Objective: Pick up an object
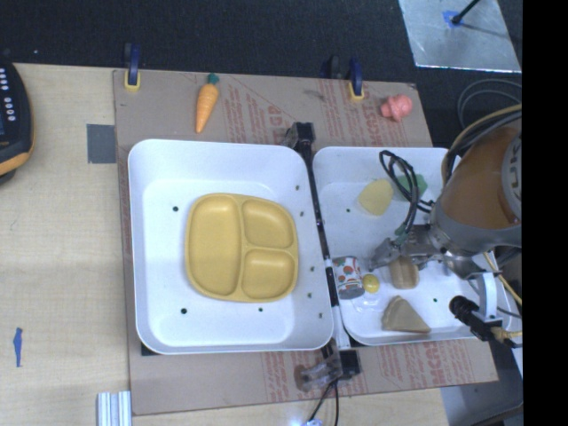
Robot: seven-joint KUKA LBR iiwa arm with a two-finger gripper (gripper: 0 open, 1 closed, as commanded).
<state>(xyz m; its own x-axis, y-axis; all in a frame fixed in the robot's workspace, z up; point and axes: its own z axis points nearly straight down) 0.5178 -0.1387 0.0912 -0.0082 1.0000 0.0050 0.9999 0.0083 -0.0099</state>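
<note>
In the right bin [346, 171] lie a pale yellow round piece [375, 197], a tan wedge [404, 316], a small yellow ball [370, 283], a small printed box [347, 272] and a brown piece [404, 273]. My gripper [401, 254] hangs low over the middle of this bin, right above the brown piece. The arm's grey body with its orange band [479, 189] comes in from the right and hides part of the bin.
The left bin [155, 171] holds a yellow divided plate [241, 247]. A toy carrot [206, 103] and a pink toy [398, 106] lie on the cardboard behind the bins. Clamps hold the board's far edge. Black cables [401, 174] loop beside the arm.
</note>
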